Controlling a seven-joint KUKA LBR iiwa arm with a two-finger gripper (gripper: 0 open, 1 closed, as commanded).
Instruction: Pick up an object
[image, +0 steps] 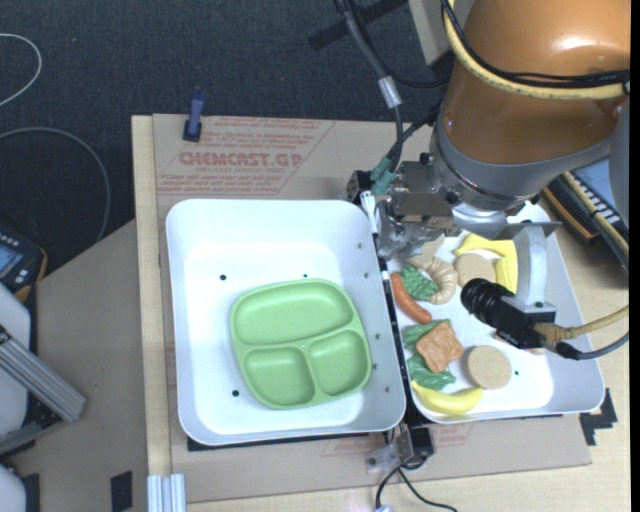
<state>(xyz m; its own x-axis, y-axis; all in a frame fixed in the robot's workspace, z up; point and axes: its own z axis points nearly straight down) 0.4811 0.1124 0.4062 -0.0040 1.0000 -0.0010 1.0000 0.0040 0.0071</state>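
Cardboard-topped bench, two white bins. Gripper (408, 232) (finger state cannot be told) hangs over the right bin (572, 392); nearby carrot (409, 298) looks light, stiff, slippery—best pinched across its middle.

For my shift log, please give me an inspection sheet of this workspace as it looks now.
Surface: two white bins, left bin and right bin, on a cardboard sheet.
Job's things: toy food in the right bin: banana, carrot, round cookie, orange wedge.
Clutter: green divided plate in the left bin.
Grippers: gripper low over the right bin's far left corner; nothing seen held.
Cables: black cables run to the wrist.
Surroundings: dark carpet.
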